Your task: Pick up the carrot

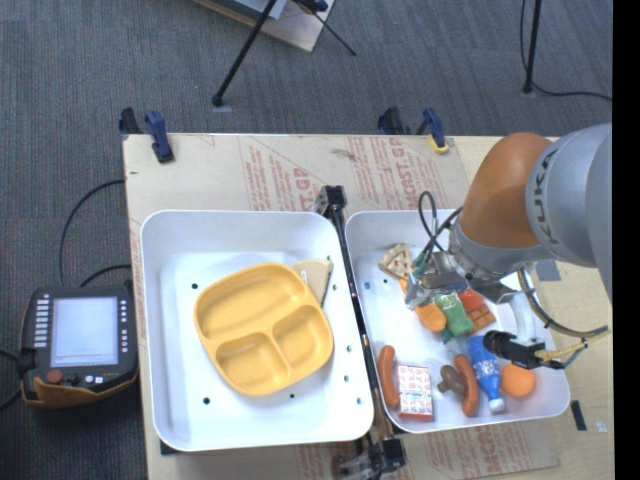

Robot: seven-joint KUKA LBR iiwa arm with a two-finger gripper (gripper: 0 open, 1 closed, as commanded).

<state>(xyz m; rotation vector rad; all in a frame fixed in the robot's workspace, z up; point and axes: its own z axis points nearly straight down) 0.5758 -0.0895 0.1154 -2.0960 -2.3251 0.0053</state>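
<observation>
Now, from the camera above, the arm (540,203) is reaching into the right bin (372,230) and the gripper (432,286) is hanging low over the toy food. Just under it an orange piece, probably the carrot (432,317), is lying on the bin floor beside a green box (457,313). I cannot tell whether the tool is gripping anything. Nothing is looking lifted, so I am judging the pick not done yet. The left bin (160,268) is holding a yellow tray (262,326).
</observation>
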